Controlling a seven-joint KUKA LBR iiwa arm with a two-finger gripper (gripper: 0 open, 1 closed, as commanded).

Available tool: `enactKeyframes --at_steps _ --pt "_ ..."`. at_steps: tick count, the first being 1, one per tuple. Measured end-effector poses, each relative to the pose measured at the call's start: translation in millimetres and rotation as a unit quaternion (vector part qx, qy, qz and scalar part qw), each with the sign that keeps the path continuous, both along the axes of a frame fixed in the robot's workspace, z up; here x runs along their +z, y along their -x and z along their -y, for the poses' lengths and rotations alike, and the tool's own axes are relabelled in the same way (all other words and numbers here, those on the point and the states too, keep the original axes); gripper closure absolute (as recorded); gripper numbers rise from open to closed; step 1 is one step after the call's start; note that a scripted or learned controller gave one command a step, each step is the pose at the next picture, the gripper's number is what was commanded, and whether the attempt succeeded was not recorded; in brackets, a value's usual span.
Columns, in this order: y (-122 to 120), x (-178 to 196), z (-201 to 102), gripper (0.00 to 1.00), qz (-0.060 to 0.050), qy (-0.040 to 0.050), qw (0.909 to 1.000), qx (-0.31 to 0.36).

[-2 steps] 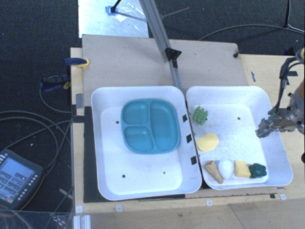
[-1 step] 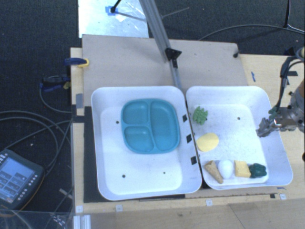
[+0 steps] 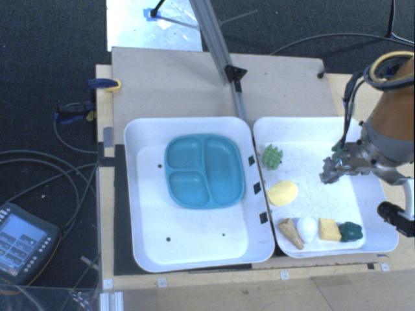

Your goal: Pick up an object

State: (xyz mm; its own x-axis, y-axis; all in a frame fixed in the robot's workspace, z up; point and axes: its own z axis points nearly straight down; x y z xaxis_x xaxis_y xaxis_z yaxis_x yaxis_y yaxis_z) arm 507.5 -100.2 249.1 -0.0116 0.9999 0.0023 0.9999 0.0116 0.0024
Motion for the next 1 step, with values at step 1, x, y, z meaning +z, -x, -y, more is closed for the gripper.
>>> enactKeyframes --at_steps 1 --pt "-19.7 2.9 -55.7 1.00 0.001 0.0001 1.0000 0.001"
